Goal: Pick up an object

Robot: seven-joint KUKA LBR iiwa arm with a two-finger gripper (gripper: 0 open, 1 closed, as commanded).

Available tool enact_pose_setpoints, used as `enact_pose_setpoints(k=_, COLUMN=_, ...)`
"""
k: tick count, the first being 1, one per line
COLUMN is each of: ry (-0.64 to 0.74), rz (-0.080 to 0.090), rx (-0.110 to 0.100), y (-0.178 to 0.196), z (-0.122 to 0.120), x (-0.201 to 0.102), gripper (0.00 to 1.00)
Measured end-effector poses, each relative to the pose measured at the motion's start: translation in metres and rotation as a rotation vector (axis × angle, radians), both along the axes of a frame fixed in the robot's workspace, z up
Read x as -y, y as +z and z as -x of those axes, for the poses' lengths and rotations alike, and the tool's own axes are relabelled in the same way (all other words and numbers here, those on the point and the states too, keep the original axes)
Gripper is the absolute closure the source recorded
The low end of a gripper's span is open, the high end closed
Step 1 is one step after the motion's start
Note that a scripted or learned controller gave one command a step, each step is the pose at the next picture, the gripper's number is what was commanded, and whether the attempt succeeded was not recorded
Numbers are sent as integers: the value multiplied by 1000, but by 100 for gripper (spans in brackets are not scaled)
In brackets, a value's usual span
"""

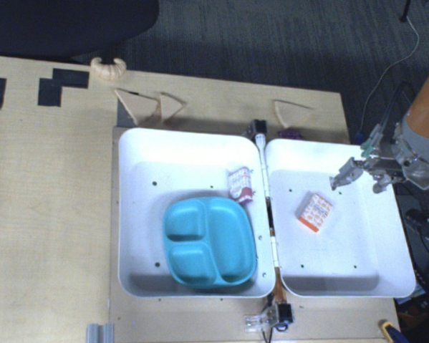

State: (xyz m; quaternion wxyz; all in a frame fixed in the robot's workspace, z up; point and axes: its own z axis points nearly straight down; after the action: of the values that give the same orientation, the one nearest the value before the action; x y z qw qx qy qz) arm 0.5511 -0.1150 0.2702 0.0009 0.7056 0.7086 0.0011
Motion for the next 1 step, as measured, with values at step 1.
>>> enact_pose_setpoints(k=1, ry=-3, rz=1, rx=-2, y=-81, z=-27, x=47, gripper=0)
